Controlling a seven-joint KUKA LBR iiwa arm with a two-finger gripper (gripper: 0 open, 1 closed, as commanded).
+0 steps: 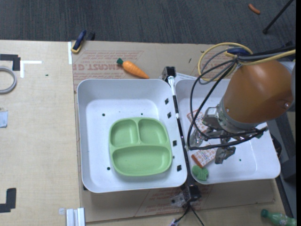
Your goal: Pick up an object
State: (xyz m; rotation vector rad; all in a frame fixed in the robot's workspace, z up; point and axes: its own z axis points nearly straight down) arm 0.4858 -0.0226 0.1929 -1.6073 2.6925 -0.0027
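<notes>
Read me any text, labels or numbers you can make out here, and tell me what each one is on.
Red print on the cardboard sheet behind the bins: upside down and only partly legible, not readable with confidence.
Red and white packet in the right bin, below the arm: print too small to read.
Green divided plate in the left bin: no markings.

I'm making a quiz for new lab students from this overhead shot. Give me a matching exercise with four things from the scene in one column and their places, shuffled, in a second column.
Things:
1. green divided plate
2. toy carrot
3. roll of tape
4. small green ridged piece

Places:
A. in the right bin, at its near left corner
B. on the cardboard beyond the left bin
C. in the left bin
D. on the bench at the view's far left edge

Pairs: 1-C, 2-B, 3-D, 4-A
</notes>
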